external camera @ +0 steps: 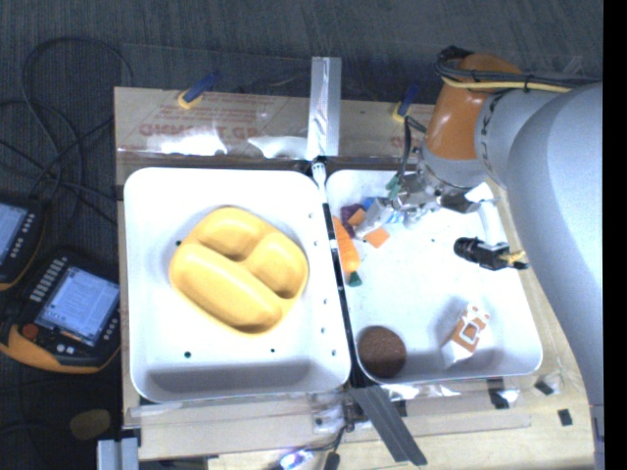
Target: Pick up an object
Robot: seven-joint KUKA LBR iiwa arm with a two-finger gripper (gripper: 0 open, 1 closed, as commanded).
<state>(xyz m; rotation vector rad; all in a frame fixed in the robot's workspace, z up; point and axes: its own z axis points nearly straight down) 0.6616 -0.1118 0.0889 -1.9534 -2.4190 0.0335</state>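
1. Small blue and orange pieces: loose cluster in the far left corner of the right bin, just beside the gripper.
2. Gripper: low over that corner; open or closed cannot be told.
3. Carrot-shaped orange piece against the left wall; fuzzy brown ball and white-and-orange box on the near side.
4. Left bin: smooth, lobed yellow lump.
5. Surroundings: pale wooden bench, dark ribbed carpet, control pendant at left.
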